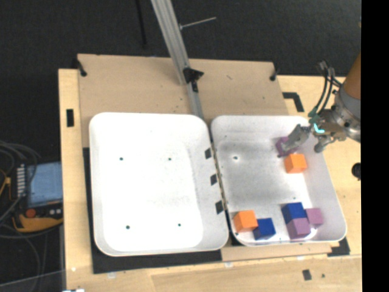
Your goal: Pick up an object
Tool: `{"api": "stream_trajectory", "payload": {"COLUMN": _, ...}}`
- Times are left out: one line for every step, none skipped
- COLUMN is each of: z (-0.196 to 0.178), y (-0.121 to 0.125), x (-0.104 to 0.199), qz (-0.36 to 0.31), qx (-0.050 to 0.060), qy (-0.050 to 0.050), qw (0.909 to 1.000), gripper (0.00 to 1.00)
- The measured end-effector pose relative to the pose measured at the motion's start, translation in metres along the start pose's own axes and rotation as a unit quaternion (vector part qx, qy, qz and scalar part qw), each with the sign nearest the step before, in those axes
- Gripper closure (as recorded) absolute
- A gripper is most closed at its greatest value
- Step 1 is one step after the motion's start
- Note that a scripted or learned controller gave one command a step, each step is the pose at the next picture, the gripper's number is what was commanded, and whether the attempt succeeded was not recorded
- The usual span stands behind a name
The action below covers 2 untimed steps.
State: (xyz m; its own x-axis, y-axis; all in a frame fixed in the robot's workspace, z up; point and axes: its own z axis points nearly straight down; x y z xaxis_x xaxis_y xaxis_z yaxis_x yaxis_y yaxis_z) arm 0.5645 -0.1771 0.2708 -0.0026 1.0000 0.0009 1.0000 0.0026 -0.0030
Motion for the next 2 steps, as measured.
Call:
{"api": "stream_trajectory", "payload": {"z": -0.002, "y": 0.001, "x": 0.0, "qz": 0.0, "qx": -0.002, "qy": 0.0, "qw": 1.0, "gripper": 0.0}}
{"api": "stream_trajectory", "payload": {"z": 0.052, "y": -0.008, "x": 0.004, "qz": 0.002, "qx": 0.0, "qy": -0.001, "qw": 1.0, "gripper": 0.0}}
